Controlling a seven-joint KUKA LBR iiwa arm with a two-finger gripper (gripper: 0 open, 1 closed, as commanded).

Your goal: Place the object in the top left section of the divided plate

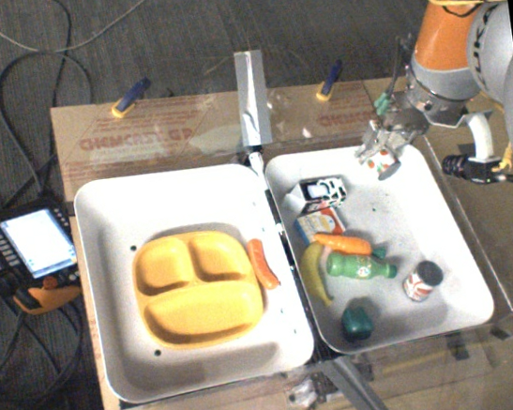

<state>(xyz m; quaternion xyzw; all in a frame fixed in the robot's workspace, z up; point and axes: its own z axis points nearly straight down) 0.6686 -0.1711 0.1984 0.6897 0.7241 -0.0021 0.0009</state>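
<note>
Toys crowd the right bin (448, 220) before you, operator, while the yellow divided plate (195, 286) in the left bin (104, 268) waits with all three sections bare.

Nearest the camera, at the right bin's 6 o'clock, sits a dark green piece (357, 319); a small can (422, 281) lies at about 4 o'clock. Toward the centre, a green bottle (358, 266) rests just beside a yellow banana (315, 273), with an orange carrot (343, 244) above them and a small carton (319, 223) near it. A black-and-white box (322, 189) sits at 11 o'clock.

In the left bin, an orange strip (263, 263) lies just off the plate's 3 o'clock rim, touching none of its compartments as far as you can see.

Farthest back, at the right bin's 1 o'clock corner, the gripper (381, 157) hovers over the rim. Whether it is spread or closed, you cannot tell, and nothing can be made out in its grasp.

Judged from this, the task is barely begun: no object taken, and the plate's top left section (163, 260) unfilled. Picking, carrying across and releasing all remain.
</note>
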